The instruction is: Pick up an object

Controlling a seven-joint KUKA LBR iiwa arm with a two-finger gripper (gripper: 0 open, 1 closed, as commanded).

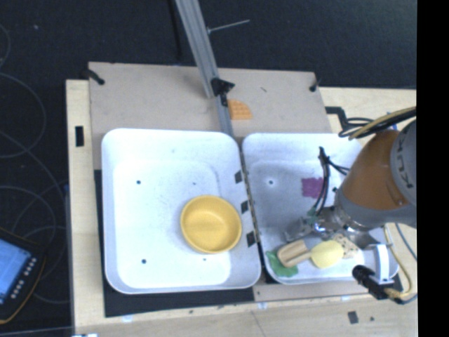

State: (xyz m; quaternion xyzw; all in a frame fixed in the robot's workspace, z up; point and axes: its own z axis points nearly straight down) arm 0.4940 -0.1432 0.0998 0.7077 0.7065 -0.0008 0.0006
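The pale yellow object [325, 254] lies at the right bin's [280, 153] near edge beside a tan stick [293, 252], directly under my gripper [330, 232]; jaws' opening I cannot tell. I'd centre over it before closing, avoiding the stick.
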